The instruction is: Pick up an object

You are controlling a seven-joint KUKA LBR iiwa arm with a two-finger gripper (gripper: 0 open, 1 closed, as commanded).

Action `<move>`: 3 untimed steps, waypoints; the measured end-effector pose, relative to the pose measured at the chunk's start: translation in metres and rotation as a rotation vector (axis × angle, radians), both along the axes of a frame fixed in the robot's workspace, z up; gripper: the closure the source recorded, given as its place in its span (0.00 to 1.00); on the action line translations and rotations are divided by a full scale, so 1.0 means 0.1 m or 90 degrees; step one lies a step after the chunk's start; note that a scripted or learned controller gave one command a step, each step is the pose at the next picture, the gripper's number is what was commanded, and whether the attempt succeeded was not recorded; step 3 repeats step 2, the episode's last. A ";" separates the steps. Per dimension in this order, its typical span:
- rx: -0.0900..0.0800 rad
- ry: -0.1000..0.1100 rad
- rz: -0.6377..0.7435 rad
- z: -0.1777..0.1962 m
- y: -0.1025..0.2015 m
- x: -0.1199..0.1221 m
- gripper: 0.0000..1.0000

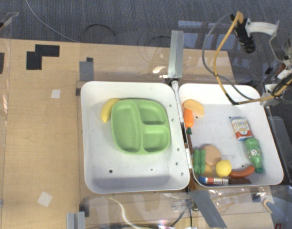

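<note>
claw (291,56) at 2 o'clock, spread unclear. i'd target the lone carton (240,128), approaching vertically, clear of the green bottle (254,154).

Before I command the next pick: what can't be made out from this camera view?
- Banana, left bin: partly hidden beneath the green divided plate.
- Carrot, right bin: one side tucked against the divider wall.
- Round tan item and green piece: overlapping in the front-corner pile, identity unclear.
- Marker-like stick: hidden partly by the bin's front rim.
- Small carton: print too small to read.
- Arm: cut off by the right edge, gripper state unknown.
</note>
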State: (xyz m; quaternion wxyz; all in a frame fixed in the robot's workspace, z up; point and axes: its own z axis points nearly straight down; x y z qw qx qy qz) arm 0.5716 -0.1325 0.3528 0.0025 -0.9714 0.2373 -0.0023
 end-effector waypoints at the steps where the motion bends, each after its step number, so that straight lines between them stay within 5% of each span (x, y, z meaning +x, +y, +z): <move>1: -0.001 0.003 0.179 -1.21 -0.35 -0.19 1.00; 2: 0.000 0.005 0.178 -2.24 -0.73 -0.67 1.00; 3: 0.000 0.005 0.178 -2.24 -0.73 -0.67 1.00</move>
